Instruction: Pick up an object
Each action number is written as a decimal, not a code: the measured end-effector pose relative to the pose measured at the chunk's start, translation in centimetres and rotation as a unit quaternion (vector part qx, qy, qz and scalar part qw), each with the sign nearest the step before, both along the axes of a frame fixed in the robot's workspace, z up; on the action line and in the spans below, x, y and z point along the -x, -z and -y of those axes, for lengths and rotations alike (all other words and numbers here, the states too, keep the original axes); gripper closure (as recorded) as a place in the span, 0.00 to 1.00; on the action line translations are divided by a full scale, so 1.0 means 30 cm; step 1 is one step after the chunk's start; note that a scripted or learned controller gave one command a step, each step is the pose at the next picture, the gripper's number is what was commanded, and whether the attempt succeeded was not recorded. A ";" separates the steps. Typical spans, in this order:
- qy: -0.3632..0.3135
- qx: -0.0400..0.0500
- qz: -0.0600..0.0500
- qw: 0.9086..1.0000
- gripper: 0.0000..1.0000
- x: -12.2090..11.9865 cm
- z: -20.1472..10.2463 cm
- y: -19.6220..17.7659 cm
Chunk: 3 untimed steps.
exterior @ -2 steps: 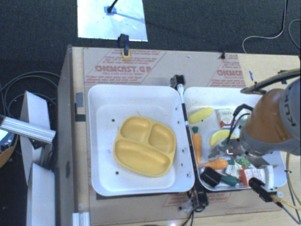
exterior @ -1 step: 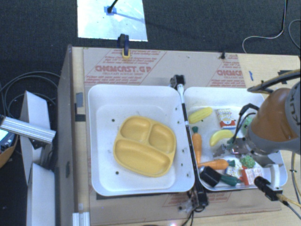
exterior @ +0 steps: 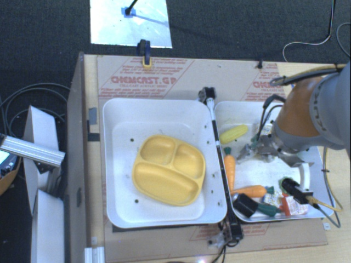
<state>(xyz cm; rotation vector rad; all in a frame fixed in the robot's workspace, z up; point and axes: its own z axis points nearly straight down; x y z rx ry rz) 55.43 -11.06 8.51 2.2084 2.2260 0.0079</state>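
In the middle of the picture, two white bins sit side by side on a brown board. The board has red words printed on it. The words "CHEMCAST GP" can be read above the left bin [exterior: 109,147], and part of the same red print shows above the right bin [exterior: 244,109].

The left bin holds a yellow plate [exterior: 169,169] with three parts in it. The plate lies flat near the middle of that bin.

The right bin holds small toy foods. A yellow corn [exterior: 233,132] lies near the top left of that bin. An orange carrot [exterior: 230,171] lies along the left wall, just below the corn. A second orange carrot [exterior: 249,191] lies lower down, pointing sideways. Near the bottom edge there is a black block [exterior: 246,205], and next to it a little pile of green, red and white things [exterior: 282,204] that is too small to name for sure. Any writing on them is too tiny to read.

The grey arm [exterior: 318,114] with its orange band comes in from the right side and bends down over the right bin. Its gripper [exterior: 258,148] is low in that bin, to the right of the first carrot and below the corn. It is hard to see, so I cannot tell how it is set, and nothing shows clearly in its grip.

At the top of the picture a shiny grey sheet [exterior: 130,15] lies on the dark floor. A small clamp [exterior: 145,51] sits at the board's top edge.
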 end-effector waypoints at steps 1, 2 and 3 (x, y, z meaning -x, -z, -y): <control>0.002 0.001 -0.001 1.000 0.00 -0.240 0.218 -0.002; 0.002 0.003 0.003 1.000 0.00 -0.347 0.327 -0.315; 0.001 -0.002 -0.006 1.000 0.00 -0.198 0.160 -0.091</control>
